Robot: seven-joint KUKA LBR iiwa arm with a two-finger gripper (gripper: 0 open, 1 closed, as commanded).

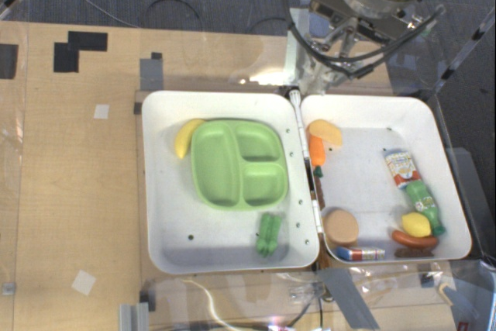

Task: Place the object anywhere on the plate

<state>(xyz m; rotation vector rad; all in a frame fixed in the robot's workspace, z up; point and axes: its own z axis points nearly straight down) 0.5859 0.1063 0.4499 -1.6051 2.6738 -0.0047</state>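
in the left bin (pixel 155 190) a yellow banana (pixel 184 137) lies touching the upper-left rim of the green divided plate (pixel 236 164), with a green pea pod (pixel 269 233) just below the plate's lower-right corner. in the right bin (pixel 364 167) sit an orange slice (pixel 325 132), a carrot (pixel 317 151), a round bun (pixel 341 226), a marker (pixel 360 253), a packet (pixel 401 166), a green bottle (pixel 423 201), a lemon (pixel 416 225) and a sausage (pixel 415 240). the gripper (pixel 349 31) hangs above the bins' far edge — its state cannot be told.

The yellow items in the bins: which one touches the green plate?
The banana, at the plate's upper-left edge in the left bin. The lemon lies in the right bin.
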